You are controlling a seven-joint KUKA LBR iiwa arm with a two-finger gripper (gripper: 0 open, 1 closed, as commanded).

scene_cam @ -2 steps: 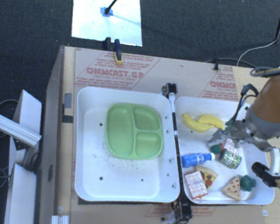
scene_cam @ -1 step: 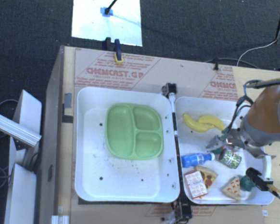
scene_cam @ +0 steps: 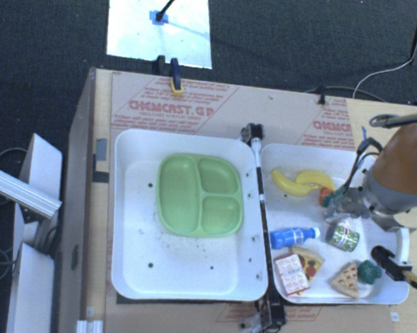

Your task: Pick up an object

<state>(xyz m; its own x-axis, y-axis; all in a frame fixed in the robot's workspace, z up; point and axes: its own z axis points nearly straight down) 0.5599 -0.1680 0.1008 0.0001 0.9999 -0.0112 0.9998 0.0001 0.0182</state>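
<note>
Arm [scene_cam: 402,170] bent low over rt bin [scene_cam: 281,161], gripper [scene_cam: 343,209] above can [scene_cam: 344,236], grip state unclear

Open floor in left bin [scene_cam: 132,264] around green plate [scene_cam: 199,196], mid-frame. Crowded at right: banana [scene_cam: 302,182], blue bottle [scene_cam: 293,237], can [scene_cam: 344,236], pizza slice [scene_cam: 347,279], arm [scene_cam: 406,170] overhead.

Grey arm [scene_cam: 401,188] with rounded orange band, thin dark cables looping along its wrist
</note>
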